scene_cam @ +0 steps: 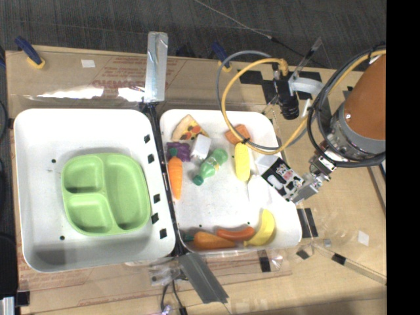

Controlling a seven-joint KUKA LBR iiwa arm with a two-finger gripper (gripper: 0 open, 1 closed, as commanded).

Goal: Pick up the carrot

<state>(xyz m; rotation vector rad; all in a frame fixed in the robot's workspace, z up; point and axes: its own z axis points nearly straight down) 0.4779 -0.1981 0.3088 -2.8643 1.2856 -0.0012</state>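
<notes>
The carrot (175, 178) is a short orange cone lying lengthwise against the left wall of the right bin (216, 205), its thick end toward a purple toy. My gripper (306, 189) hangs over the right bin's right rim, well to the right of the carrot and apart from it. A black-and-white tag (279, 174) sits just left of the gripper. Nothing shows between the gripper's tips.
Around the carrot lie a purple toy (177, 152), a green bottle (210, 166), a pizza slice (188, 128), a yellow piece (242, 161), a banana (264, 228), a red sausage (235, 233) and another orange toy (203, 241). The left bin holds a green divided plate (105, 192). Cables (262, 77) loop behind.
</notes>
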